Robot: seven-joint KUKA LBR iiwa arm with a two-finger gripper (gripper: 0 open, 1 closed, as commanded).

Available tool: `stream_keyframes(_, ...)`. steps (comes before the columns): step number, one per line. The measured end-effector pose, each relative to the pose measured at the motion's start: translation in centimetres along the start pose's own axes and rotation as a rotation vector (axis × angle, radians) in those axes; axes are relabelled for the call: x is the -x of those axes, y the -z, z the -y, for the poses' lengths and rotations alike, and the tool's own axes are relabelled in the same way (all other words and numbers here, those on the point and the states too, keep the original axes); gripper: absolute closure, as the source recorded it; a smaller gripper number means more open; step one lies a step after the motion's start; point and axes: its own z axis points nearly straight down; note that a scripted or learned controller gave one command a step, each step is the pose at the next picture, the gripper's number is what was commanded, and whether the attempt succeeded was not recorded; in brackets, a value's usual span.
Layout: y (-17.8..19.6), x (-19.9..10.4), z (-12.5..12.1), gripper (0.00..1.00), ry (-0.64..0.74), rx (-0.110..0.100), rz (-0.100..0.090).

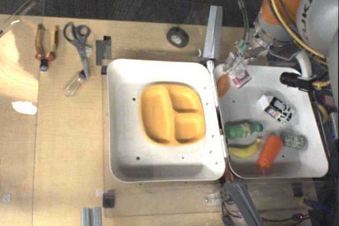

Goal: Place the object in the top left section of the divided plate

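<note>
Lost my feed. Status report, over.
Gripper over right bin's top-left corner, small packet just beneath. Yellow divided plate in left bin. Path clear.

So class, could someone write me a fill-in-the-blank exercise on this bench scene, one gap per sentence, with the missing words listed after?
1. The yellow divided plate lies in the ____ bin.
2. The banana lies in the ____ bin, beside the carrot.
3. The scissors lie on the bench, just right of the ____.
4. The green bottle lies just above the ____.

Missing words: left; right; pliers; banana

Yellow divided plate (172,114), white bins (122,114), orange carrot (269,152), green bottle (242,129), yellow banana (243,151).
</note>
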Motion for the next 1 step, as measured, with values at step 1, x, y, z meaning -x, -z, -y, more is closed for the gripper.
stream_keyframes(1,-0.50,-7.54,0.05,1.00,0.234,0.002,-0.002)
